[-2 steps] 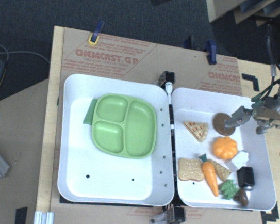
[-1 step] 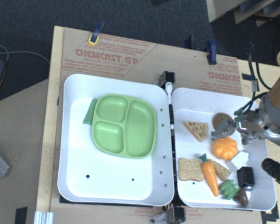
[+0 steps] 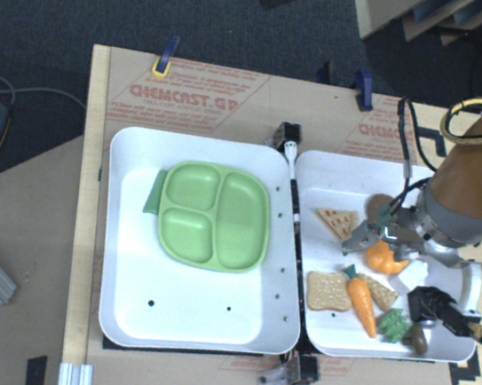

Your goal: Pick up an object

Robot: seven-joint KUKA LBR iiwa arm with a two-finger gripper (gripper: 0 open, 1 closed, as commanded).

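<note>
My gripper is low in the right bin, right over an orange fruit-like toy. Its grey fingers look spread to either side of the toy's top, so it stands open; I cannot tell whether they touch it. A toy carrot with a green top lies just in front of the orange toy. A triangular cracker-like piece lies to the gripper's left. A toast slice lies left of the carrot, and a second slice to its right.
A green toy and a brown piece lie at the right bin's front right corner. A brown round piece sits behind the gripper. The left bin holds a green divided plate.
</note>
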